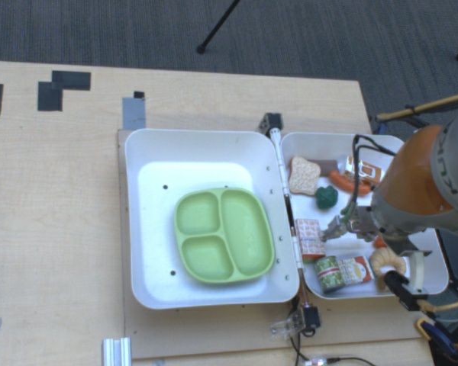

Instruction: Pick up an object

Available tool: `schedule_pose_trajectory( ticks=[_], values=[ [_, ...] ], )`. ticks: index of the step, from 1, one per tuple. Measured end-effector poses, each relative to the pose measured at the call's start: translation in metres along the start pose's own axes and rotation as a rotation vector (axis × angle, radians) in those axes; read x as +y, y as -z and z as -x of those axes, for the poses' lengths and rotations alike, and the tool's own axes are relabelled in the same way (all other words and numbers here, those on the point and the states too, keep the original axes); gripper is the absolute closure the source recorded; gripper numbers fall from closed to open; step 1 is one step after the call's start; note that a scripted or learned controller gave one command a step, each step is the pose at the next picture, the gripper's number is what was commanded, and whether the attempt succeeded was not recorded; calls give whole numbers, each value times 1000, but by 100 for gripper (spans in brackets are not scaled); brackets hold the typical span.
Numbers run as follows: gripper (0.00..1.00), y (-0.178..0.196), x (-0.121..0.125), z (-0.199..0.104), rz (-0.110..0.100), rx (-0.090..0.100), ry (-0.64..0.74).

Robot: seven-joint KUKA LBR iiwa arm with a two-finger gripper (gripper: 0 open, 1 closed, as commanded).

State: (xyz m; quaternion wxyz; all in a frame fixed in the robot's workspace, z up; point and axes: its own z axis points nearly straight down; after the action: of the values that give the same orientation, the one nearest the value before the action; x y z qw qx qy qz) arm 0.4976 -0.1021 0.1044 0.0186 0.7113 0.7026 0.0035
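Gripper (337, 229) low in the right bin (435, 280), can't tell how wide it's open, nothing visibly held. The red-and-white packet (308, 239) lies just to its left, long axis running up-down, nearly touching.

Single fixed camera above the surface (53, 204), looking down at a slant, mid-distance, both white bins (137, 227) in frame, arm (424, 181) entering from frame right, gripper (337, 229) right of centre, dark carpet floor (137, 14) along top beyond it
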Motion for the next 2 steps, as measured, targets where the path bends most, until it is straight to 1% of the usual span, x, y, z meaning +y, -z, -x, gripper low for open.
schedule_pose_trajectory(
  ticks=[1,2],
  values=[
    [0,0,0,0,0,0,1],
    [100,11,3,-5,0,12,8]
  ],
)
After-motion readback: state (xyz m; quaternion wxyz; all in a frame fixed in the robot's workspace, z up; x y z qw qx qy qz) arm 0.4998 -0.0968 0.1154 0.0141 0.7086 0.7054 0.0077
